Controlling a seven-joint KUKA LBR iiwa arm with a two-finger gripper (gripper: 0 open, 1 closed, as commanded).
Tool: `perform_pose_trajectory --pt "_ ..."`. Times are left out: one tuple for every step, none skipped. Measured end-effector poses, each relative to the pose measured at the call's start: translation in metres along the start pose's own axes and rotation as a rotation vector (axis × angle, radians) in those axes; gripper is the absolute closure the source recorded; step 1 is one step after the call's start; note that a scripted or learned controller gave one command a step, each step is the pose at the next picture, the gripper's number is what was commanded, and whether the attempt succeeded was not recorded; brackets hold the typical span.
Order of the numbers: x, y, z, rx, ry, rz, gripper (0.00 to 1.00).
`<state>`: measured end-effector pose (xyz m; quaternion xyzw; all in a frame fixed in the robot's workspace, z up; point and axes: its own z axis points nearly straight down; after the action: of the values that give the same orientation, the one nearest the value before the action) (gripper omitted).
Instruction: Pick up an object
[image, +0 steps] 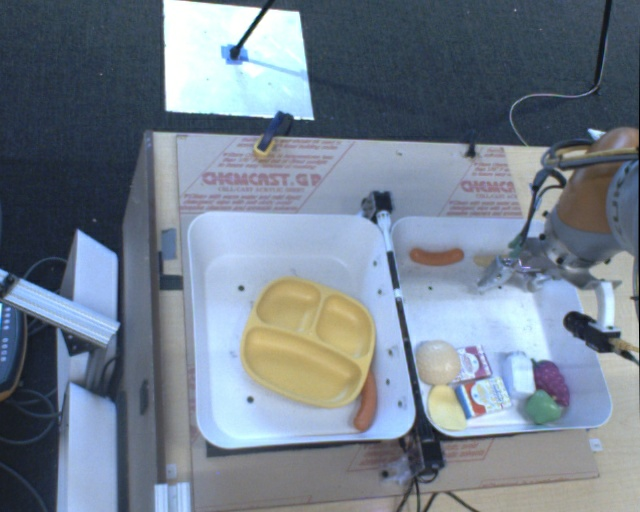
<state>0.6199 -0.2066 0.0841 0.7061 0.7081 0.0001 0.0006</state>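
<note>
My gripper (510, 268) hangs over the right bin (600, 400), spread or pinched I cannot tell, with the sausage (437, 257) lying just beside it, so I'd centre squarely above before descending.

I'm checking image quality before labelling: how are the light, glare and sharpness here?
Camera view: even, soft overhead light with faint shadows; the white bins look bright, slightly washed out; a pale glaring patch lies on the dark floor; small items near the tool look soft and grainy.
</note>
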Motion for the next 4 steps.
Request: perform_pose_trajectory --pt "0.000 0.050 -0.033 -0.004 -0.001 -0.002 0.00" --pt "0.000 -0.029 0.000 0.001 0.000 0.001 0.00" --pt "0.000 0.049 -0.006 -0.002 -0.001 -0.001 0.00" --pt "-0.002 0.052 -0.024 -0.010 -0.005 -0.004 1.00"
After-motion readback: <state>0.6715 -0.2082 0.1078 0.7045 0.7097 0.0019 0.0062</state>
